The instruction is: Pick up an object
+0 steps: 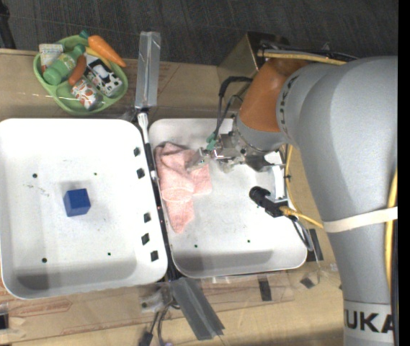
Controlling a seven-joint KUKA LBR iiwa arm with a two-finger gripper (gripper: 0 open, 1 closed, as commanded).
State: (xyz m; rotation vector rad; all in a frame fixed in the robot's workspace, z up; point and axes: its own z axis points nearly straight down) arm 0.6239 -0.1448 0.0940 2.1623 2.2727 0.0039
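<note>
A crumpled pink cloth (pixel 179 184) lies along the left side of the right bin (pixel 226 254). A blue cube (pixel 77 202) sits in the left bin (pixel 17 265), left of its middle. My gripper (pixel 208 153) hangs low over the back of the right bin, at the cloth's upper right edge. The wrist and metal parts cover the fingers, and I cannot make out whether the cloth is between them.
A green bowl (pixel 52 92) with toy food, a carrot among it, stands on the bench behind the left bin. A metal divider bar (pixel 145 71) runs between the bins. The big grey arm (pixel 341 143) covers the right side of the right bin.
</note>
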